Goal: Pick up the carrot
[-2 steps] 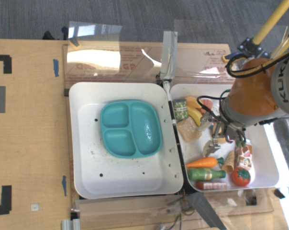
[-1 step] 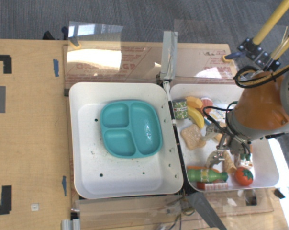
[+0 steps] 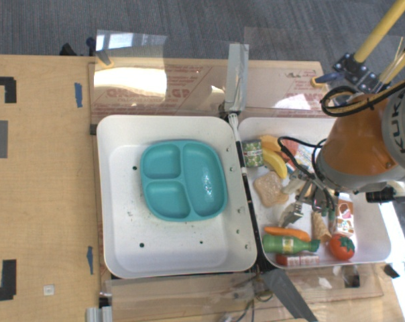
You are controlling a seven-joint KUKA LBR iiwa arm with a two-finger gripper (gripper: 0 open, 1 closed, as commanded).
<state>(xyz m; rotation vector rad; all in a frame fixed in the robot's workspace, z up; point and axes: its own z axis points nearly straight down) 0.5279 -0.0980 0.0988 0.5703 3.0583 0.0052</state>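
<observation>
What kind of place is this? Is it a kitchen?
Probably a robot lab, not a kitchen. A grey arm with an orange band reaches over two shallow white plastic bins on a cardboard-covered bench, one holding toy food like a small orange carrot.

arm: enters from the right, orange band above the wrist, black cables looped about it | wrist: angled down and to the left | pincer (image 3: 296, 211): metal fingers (image 3: 291, 215) pointing down-left, slightly parted, nothing between them
</observation>
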